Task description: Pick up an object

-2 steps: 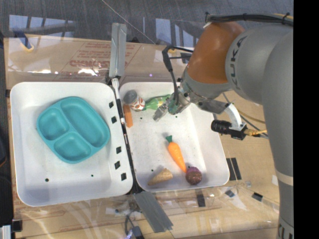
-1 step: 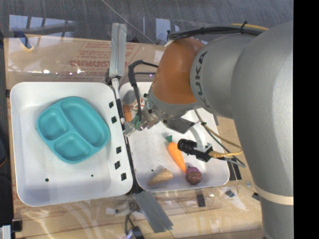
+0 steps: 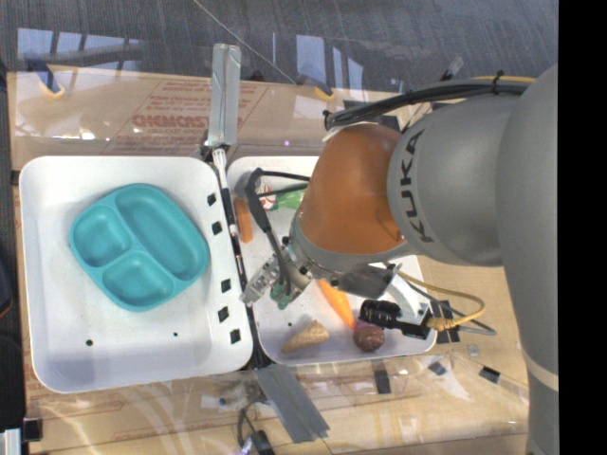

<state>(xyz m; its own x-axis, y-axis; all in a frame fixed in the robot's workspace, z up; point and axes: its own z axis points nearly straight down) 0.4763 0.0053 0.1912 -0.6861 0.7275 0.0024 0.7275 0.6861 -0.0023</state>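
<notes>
My gripper hangs low over the left side of the right bin, close to the divider between the bins. A small green bit shows at its tip; whether it is gripped is unclear. An orange carrot-like piece lies just right of the gripper. A tan cone-shaped piece and a dark red round piece rest near the bin's front wall. Another orange piece lies along the bin's left wall. The arm hides much of this bin.
The left bin holds a teal divided plate. At the back of the right bin, a green item and a small red-and-white item peek out beside the arm. Tape strips lie on the bench in front.
</notes>
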